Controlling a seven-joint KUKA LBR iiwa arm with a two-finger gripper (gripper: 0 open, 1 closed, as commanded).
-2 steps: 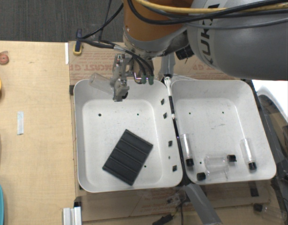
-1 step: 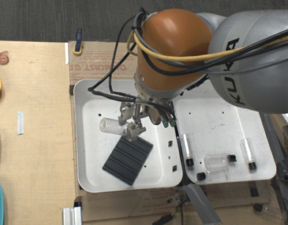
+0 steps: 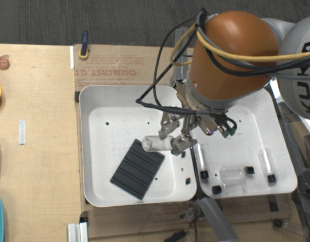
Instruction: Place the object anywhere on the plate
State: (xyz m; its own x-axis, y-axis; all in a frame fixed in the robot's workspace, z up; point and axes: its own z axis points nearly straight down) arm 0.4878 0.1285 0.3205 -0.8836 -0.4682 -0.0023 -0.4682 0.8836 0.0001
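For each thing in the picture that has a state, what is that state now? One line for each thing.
Gripper: low in the left bin, fingers on either side of the clear tube.
Clear tube: lying on its side, one end on the black plate's corner.
Black plate: flat on the left bin floor, turned at a slant.
Clear tubes with black caps: lying in the right bin.

Light was even and fairly bright, from overhead. The white bins (image 3: 94,150) looked near blown out, little surface detail. My orange band (image 3: 233,49) showed a soft highlight on top. Soft shadows lay under the black plate (image 3: 137,168) and my gripper (image 3: 175,135). Focus was mildly soft overall, grainy on the dark floor (image 3: 94,9). No clear edge distortion.
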